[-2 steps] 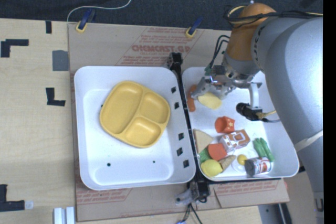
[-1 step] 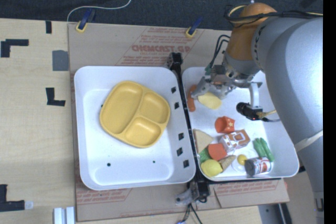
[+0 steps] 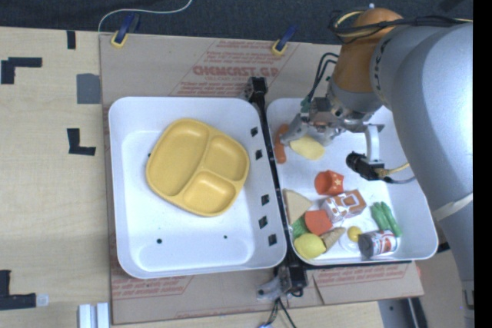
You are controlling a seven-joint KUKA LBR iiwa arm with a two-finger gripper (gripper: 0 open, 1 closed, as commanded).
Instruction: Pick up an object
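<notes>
Clearance is almost nil: the gripper point(image 3: 314, 128) hangs directly above a pale yellow object point(image 3: 307, 147) lying just beneath it with its long axis crosswise, and whether the pincer is spread cannot be told.

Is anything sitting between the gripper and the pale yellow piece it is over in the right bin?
Nothing visible does. The gripper is right at the pale yellow piece near the far end of the right bin. An orange piece lies just beside it along the divider, and the red piece lies apart, nearer the camera.
</notes>
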